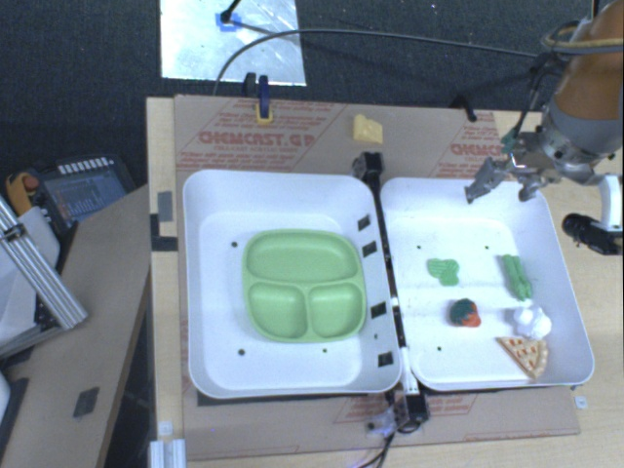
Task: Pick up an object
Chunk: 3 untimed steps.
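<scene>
Toys cluster lower right in the right bin, so my gripper hovers upper right, fingers spread, holding nothing.

Both white bins below me look like smooth plastic with a soft sheen. The green divided plate is matt plastic. Printed brown cardboard lies under the bins. Beyond it a dull silver metal sheet rests on dark, rough carpet. My wrist is bare grey metal.
</scene>
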Each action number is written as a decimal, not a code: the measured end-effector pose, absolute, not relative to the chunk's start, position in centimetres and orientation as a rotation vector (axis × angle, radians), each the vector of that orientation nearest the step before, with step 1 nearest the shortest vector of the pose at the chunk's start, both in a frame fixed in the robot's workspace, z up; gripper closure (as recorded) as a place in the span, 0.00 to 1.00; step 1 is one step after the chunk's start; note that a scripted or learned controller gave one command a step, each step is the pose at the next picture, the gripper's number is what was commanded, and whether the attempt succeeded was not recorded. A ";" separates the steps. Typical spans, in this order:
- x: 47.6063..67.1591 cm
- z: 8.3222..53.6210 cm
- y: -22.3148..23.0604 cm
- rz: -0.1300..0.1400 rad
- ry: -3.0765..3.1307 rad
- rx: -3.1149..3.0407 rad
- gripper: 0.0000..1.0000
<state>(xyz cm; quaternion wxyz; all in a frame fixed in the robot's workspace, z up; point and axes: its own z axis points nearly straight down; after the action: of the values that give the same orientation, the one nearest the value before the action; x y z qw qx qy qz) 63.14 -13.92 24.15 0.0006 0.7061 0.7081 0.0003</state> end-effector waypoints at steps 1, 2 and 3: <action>62.7 19.8 -13.5 -0.001 2.224 2.220 0.00; 63.1 14.4 -12.6 -0.002 2.229 2.217 0.00; 63.3 10.2 -12.3 -0.001 2.229 2.216 0.00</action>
<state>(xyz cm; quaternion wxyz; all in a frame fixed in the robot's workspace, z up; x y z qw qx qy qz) 63.31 -12.26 10.23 -0.0005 0.7051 0.7091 -0.0004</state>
